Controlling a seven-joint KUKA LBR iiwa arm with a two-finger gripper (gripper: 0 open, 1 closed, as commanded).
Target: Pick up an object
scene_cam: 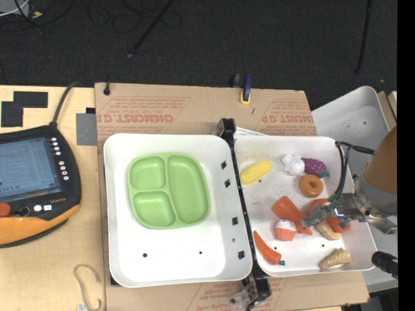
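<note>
White plastic forms both shallow bins on the bench: the left bin point(123, 238) carries a green divided tray point(170, 191) with three compartments, and the right bin point(259, 251) carries the toy foods from which we select the pick target. We note the gripper point(322, 218) low inside the right bin, toward its right side, with the arm point(382, 173) reaching in from the right edge of the scene. We judge this low pose to be set for a grasp among the crowded pieces there. The gripper sits over a cluster made up of an orange wedge-shaped piece point(286, 208), a red piece point(337, 223) and a tan piece point(329, 233), all touching or just beside one another. We cannot tell whether the claw is apart or together, since dark hardware and the toys overlap at that spot; we therefore do not record any object as held. Near that cluster lie a small cupcake point(284, 229) and an orange ring doughnut point(311, 186). Farther off we find a yellow corn cob point(256, 170) by the divider, purple grapes point(314, 166) beside a white item point(293, 165) at the far side, a red-orange chilli or carrot point(266, 247) at the near left corner, and a tan cone-like piece point(334, 258) at the near edge. We judge tight packing at the target cluster to be the main risk: fingers may close on two pieces or push one aside.
</note>
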